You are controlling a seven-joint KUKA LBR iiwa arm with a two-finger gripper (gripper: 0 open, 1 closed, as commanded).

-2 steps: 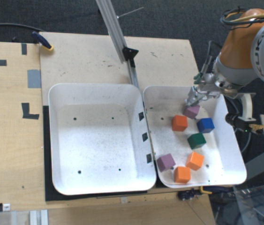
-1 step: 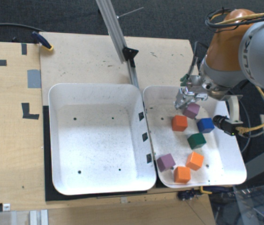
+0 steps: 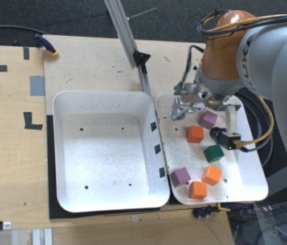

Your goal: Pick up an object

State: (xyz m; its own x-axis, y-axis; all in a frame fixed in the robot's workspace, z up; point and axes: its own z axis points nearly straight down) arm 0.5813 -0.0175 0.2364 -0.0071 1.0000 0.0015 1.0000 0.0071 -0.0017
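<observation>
Right now I see the arm reaching in from the right, its orange band above the wrist, with the pincer hanging over the far left part of the right bin. Whether it is spread or pressed together I cannot tell from this angle; the metal parts blur into one grey cluster, and I see no block in its grip.

All the blocks lie in the right bin. A purple block sits just beside the pincer, to its right, partly under the wrist. A red-orange block lies just in front of that, near the pincer but apart from it. A green block lies further toward the near side, close to a black cable fitting hanging off the arm. Near the front edge there are three more: a second purple block next to the bin's left wall, an orange block to its right, and another orange block between and just in front of them.

To the left, the left bin touches the right one along their shared rim. A slanted metal rail crosses the counter behind the bins, and a few grey tape marks sit on the wood to the left.
</observation>
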